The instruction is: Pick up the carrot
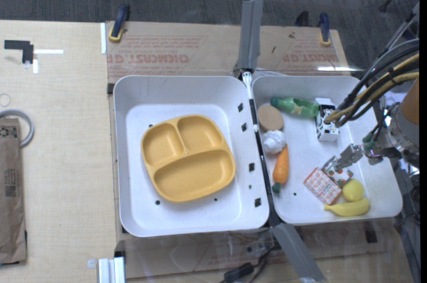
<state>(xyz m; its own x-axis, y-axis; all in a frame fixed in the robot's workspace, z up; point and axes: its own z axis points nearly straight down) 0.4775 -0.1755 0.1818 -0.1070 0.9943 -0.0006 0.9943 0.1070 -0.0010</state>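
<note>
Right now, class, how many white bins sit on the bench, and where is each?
2. The left bin holds a yellow divided plate. The right bin beside it holds the carrot and other items; the gripper is over it.

Two shallow white bins (pixel 127 161) of smooth, slightly glossy plastic are seen on a matt, pale wood-grain bench (pixel 60 141). A yellow three-compartment plate (pixel 188 158) is finished in matt plastic. A smooth, satin surface is presented by the orange carrot (pixel 281 165). Brown printed cardboard (pixel 180 51) appears matt.
</note>
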